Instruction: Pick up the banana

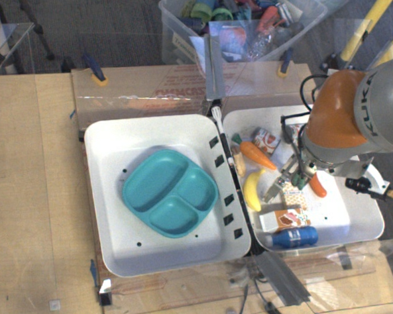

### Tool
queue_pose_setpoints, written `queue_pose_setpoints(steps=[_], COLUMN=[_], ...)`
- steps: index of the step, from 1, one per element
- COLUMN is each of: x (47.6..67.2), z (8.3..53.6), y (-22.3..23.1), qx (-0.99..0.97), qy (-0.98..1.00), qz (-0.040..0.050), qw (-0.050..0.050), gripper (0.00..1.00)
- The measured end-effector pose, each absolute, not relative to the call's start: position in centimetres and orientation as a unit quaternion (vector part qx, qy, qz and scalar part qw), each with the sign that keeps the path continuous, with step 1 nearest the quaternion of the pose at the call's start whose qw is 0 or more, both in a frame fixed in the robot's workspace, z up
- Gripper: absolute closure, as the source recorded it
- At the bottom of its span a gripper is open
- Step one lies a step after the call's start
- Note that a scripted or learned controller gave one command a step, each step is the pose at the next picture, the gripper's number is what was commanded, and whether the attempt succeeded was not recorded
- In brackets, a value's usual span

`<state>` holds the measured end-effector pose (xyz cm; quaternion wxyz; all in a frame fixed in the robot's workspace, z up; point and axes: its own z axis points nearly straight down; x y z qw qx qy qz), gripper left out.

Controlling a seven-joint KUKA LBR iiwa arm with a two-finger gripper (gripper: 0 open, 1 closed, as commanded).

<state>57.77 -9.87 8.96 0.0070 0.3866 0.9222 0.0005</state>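
While I watch from the fixed camera above, the nearest item in the right bin [367,225] is a blue can [296,237] lying on its side at the front wall. Just behind it lies a small printed carton [288,218], and beside that a patterned packet [294,197]. Next back, the banana [252,190] lies on the bin floor at the left side, close to the divider between the bins, curved and free of any grip. The gripper [285,181] hangs just right of the banana, low over the bin; I cannot tell how it is set. An orange carrot [257,155] lies just behind the banana, and a second orange piece [318,185] sits right of the gripper. A small red-and-white carton [267,139] rests toward the back. Over in the left bin [109,138], a teal divided plate [169,192] sits in the middle. Farthest off, a clear tub [241,17] of mixed items stands behind the bins.
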Motion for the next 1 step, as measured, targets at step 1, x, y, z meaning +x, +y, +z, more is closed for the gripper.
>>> queue_pose_setpoints(steps=[1], x=[55.4], z=[9.01], y=[-9.53], qx=[0.437], qy=[0.9], qz=[0.0031], qw=[0.008], gripper=[0.0])
